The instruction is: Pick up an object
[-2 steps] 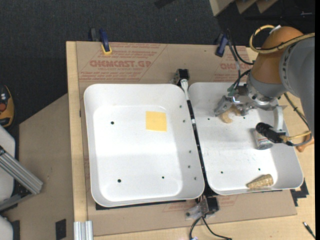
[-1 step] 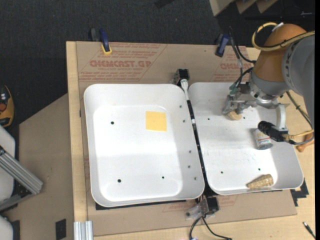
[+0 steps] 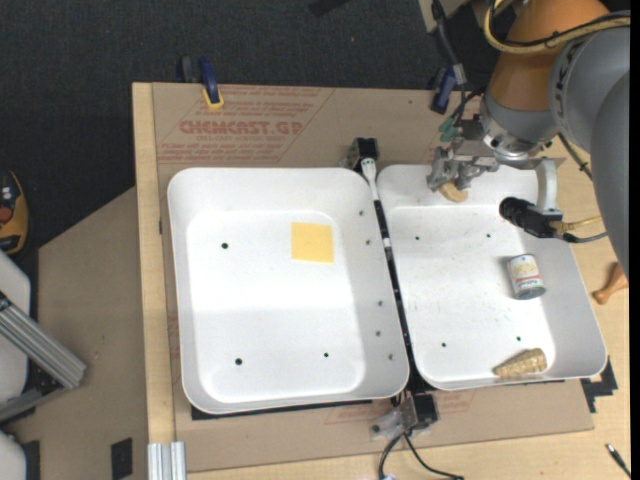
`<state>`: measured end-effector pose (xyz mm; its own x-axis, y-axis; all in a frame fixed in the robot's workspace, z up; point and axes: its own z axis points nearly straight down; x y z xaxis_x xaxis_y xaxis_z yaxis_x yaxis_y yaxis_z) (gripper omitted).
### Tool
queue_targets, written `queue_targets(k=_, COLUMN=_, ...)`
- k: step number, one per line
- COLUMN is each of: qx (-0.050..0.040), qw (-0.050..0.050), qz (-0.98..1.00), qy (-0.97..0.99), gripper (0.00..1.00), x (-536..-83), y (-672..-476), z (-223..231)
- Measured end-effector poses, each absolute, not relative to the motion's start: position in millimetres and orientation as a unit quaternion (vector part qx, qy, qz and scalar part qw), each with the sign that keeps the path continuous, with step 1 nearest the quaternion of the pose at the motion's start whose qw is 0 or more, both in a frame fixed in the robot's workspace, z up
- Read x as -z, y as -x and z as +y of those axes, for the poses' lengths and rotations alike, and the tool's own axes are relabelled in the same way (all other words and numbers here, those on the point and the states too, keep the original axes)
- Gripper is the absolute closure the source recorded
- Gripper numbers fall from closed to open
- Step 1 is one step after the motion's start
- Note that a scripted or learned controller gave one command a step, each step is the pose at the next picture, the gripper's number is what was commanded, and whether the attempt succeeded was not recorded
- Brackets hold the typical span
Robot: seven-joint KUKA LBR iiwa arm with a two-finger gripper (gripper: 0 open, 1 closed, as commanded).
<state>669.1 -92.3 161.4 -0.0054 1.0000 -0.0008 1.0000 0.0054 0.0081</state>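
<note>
A: Gripper (image 3: 455, 176), at one o'clock above the right bin (image 3: 450, 358); whether it grips or stands open cannot be told from here.

B: The arm (image 3: 590, 78)?

A: It enters from the right, orange band uppermost, wrist bent down over the bin's far rim, close to a small tan disc (image 3: 457, 193).

B: Objects?

A: Yellow square (image 3: 312, 242) flat in the left bin (image 3: 200, 368), toward twelve o'clock. Small can (image 3: 524, 275) at three o'clock in the right bin; tan cone (image 3: 522, 364) at five o'clock.
</note>
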Motion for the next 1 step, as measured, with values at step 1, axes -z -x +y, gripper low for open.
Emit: queue_targets(k=1, qx=-0.0023, qw=0.001, qz=0.709, qy=-0.705, gripper=1.00, x=-192.6, y=-667.1, z=-6.4)
